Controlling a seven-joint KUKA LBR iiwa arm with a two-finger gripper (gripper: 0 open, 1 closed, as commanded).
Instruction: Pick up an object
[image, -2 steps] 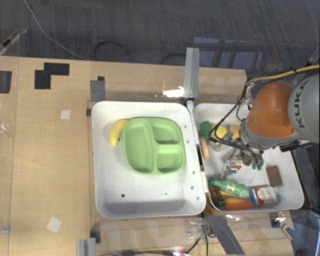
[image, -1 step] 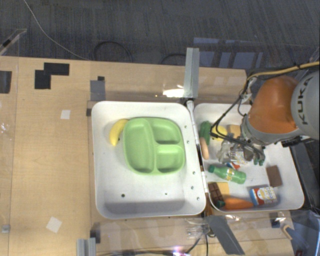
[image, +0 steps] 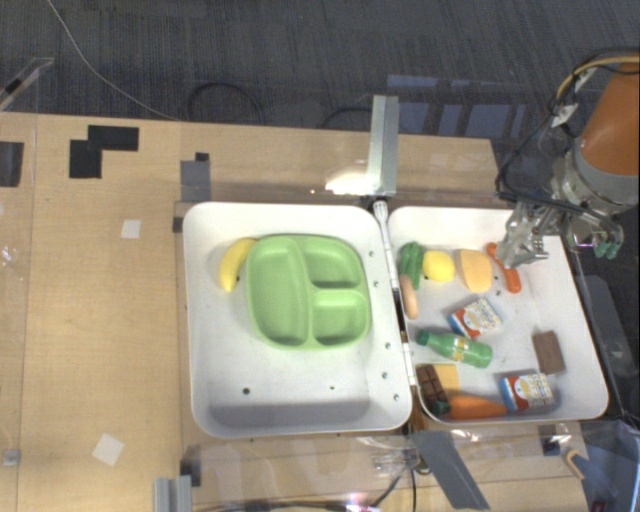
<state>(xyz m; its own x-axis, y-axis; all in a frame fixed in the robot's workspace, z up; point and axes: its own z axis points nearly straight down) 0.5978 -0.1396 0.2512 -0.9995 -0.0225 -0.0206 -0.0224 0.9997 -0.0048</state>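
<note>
My gripper (image: 522, 248) hangs over the far right part of the right bin (image: 585, 330), below the arm's orange band (image: 610, 135). Just beneath its tip lies a small red-orange piece (image: 511, 279), with a yellow-orange food item (image: 475, 270) to the left of it. I see nothing clearly held. Further left in the same bin are a yellow lemon (image: 437, 265) and a green vegetable (image: 410, 259). A small carton (image: 477, 317), a green bottle (image: 455, 347), a brown block (image: 547, 351), a can (image: 527, 390) and a carrot (image: 476, 407) lie nearer the front.
The left bin (image: 215, 390) holds a green divided tray (image: 305, 290) and a banana (image: 233, 263) at its far left. A metal post (image: 383, 145) stands behind the seam between the bins. Cables (image: 530, 150) trail beside the arm.
</note>
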